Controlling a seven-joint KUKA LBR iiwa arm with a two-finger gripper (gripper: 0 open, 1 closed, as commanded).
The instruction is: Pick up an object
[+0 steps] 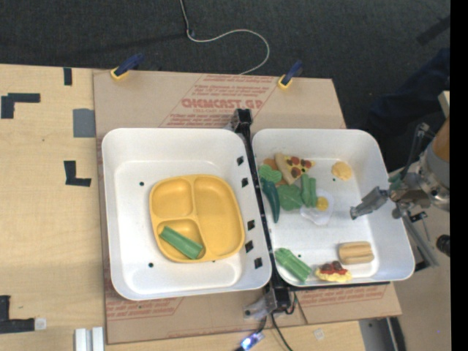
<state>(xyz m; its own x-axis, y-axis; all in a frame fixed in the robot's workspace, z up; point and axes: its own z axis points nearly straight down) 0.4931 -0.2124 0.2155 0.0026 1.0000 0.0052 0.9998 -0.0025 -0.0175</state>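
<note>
My claw (pixel 363 208) hung at the right of the frame, over the right-hand shallow white bin (pixel 365 143) — whether it was open or closed, I could not tell. Below it lay a tan bread-roll toy (pixel 355 252), and left of it a heap of green plastic vegetables (pixel 287 191). In the left white bin (pixel 117 152) sat a yellow divided plate (pixel 212 207) — a green bean-like piece (pixel 181 243) lay in its lower compartment.
</note>
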